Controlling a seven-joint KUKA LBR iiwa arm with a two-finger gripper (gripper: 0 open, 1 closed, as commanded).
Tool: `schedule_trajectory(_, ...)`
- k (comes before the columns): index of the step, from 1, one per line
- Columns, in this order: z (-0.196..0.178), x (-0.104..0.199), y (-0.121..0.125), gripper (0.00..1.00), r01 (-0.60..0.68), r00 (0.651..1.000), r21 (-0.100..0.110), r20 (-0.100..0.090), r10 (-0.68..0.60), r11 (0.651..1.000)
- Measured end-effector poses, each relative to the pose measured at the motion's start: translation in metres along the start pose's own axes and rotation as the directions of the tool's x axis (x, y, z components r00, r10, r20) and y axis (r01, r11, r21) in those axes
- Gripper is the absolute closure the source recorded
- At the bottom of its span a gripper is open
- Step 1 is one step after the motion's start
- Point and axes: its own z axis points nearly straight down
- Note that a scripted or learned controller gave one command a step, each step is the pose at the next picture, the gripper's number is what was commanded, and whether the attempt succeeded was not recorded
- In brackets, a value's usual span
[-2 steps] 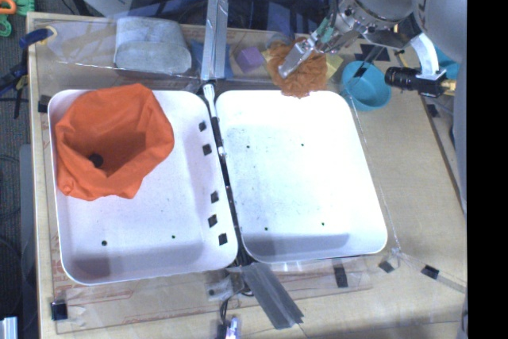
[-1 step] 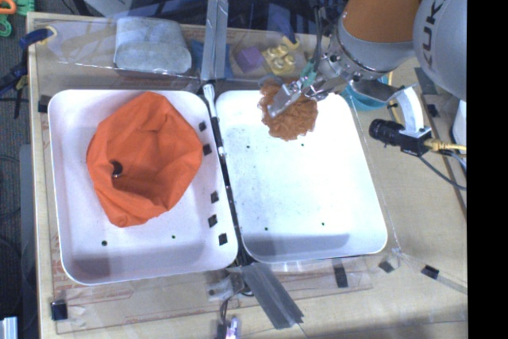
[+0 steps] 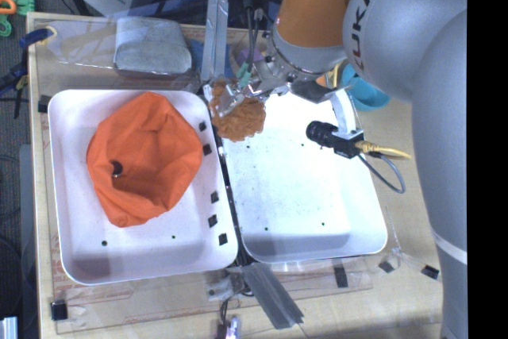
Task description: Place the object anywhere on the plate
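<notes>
Hovering at the far-left corner of the right bin [image 3: 317, 242], the gripper [image 3: 238, 95] sits over the brown object [image 3: 240, 121]; whether it grips, I cannot tell. That object looks thin, light and floppy, so pinch an edge. The orange plate [image 3: 143, 159] fills the left bin [image 3: 79, 258].

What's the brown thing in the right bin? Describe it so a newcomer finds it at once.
Start at the right bin, the white one on the arm's side. Go to its far left corner, by the divider between the two bins, right under the tool. There lies a flat, ragged-edged brown piece, much smaller and duller than the bright orange cloth filling the left bin.
</notes>
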Motion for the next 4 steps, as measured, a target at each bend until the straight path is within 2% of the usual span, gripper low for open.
schedule_trajectory(1, 0.071, 0.077, -0.041, 1.00, -0.021, 1.000, 0.000, 0.000, 0.021, 1.000)
schedule_trajectory(2, 0.093, 0.045, 0.032, 1.00, -0.008, 1.000, -0.001, 0.000, 0.008, 1.000)
schedule_trajectory(3, 0.091, 0.002, 0.060, 1.00, -0.086, 0.996, -0.003, 0.000, 0.086, 0.996)
schedule_trajectory(4, 0.091, -0.060, 0.035, 1.00, -0.119, 0.993, -0.001, -0.001, 0.119, 0.993)
